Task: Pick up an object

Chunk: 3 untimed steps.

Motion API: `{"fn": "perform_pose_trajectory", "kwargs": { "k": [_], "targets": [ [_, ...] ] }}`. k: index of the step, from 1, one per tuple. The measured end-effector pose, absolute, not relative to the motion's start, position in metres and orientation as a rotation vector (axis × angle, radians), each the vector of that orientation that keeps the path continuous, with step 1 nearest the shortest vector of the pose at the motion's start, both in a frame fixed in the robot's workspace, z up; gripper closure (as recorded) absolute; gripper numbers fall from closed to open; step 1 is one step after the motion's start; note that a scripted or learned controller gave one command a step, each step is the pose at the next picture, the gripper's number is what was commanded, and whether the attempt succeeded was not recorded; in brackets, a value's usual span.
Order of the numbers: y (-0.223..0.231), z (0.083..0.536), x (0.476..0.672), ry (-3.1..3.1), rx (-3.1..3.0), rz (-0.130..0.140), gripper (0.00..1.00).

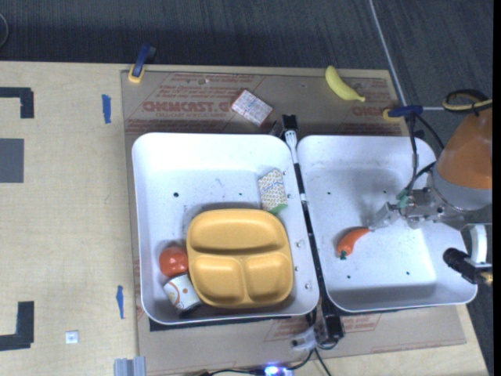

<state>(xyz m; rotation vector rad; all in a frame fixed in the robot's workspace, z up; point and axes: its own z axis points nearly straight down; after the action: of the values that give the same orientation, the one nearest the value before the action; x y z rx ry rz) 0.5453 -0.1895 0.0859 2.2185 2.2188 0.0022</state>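
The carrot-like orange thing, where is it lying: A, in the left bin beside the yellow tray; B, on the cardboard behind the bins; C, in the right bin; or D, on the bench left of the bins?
C: the orange carrot-like thing lies on the floor of the right bin, apart from the yellow tray in the left bin.

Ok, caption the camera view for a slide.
Arm over the right bin beside a carrot; yellow tray in the left bin.

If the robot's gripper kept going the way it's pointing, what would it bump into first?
Probably the orange carrot toy. The gripper points left and slightly down across the right bin, though its height above the bin floor is unclear.
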Motion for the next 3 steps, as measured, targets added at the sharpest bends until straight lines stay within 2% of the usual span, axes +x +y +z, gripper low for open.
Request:
{"fn": "perform_pose_trajectory", "kwargs": {
  "k": [1,2,3],
  "targets": [
    [-0.167,0.086,0.481,2.22,2.222,0.002,0.0],
    [-0.101,0.086,0.481,2.223,2.219,0.005,0.0],
    [-0.092,0.086,0.493,2.218,2.22,0.002,0.0]
  ]
}}
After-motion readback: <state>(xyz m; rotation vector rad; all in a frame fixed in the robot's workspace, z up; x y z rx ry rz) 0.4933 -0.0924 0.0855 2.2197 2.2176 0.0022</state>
